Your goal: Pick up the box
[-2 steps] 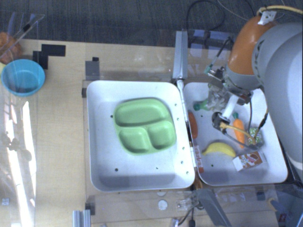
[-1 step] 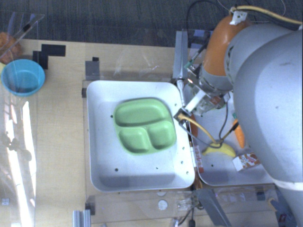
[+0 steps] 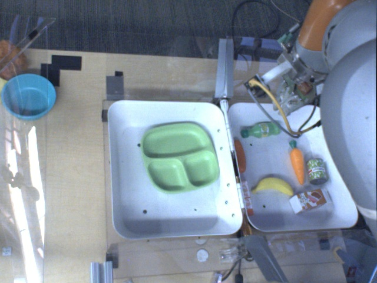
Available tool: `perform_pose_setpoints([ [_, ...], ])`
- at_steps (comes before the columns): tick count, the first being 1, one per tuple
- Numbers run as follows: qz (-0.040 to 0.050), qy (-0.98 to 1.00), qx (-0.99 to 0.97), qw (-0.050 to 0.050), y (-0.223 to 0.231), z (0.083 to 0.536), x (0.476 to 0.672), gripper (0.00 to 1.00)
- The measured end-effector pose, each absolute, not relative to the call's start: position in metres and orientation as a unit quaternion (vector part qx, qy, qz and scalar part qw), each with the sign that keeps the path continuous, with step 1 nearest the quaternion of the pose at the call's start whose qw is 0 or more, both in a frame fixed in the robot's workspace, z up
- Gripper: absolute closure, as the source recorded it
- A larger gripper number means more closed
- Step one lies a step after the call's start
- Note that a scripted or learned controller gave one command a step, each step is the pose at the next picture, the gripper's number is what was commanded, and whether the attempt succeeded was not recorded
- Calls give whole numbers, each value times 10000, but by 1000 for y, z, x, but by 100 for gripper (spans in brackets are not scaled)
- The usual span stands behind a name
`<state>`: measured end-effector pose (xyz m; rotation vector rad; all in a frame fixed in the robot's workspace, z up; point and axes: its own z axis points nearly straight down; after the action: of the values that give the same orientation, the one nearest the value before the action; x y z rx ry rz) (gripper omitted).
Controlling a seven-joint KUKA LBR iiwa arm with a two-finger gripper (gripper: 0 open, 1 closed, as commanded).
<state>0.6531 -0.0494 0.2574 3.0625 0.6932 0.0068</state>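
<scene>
The box (image 3: 309, 201) lies flat in the right bin (image 3: 347, 217), near its 5 o'clock corner; it is brown and white, and nothing touches it. At its 9 o'clock, just beside it, is the banana (image 3: 273, 186); at its 12 o'clock stands a small can (image 3: 317, 171), and the carrot (image 3: 297, 165) is near, at 11 o'clock. The gripper (image 3: 288, 96) hovers at the 12 o'clock edge of this bin, well apart from the box; whether it is apart or together I cannot tell, because cables and parts cover it. I judge the task as not yet begun; the approach, the descent, the grasp and the lift are all left to do.
</scene>
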Motion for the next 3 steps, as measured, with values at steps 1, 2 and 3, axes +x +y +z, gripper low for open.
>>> perform_pose_setpoints([
  [1,14,1011,9949,-12,46,185,637,100],
  [2,28,1339,9910,-10,59,186,664,100],
  [3,19,2384,9712,9,-42,293,647,100],
])
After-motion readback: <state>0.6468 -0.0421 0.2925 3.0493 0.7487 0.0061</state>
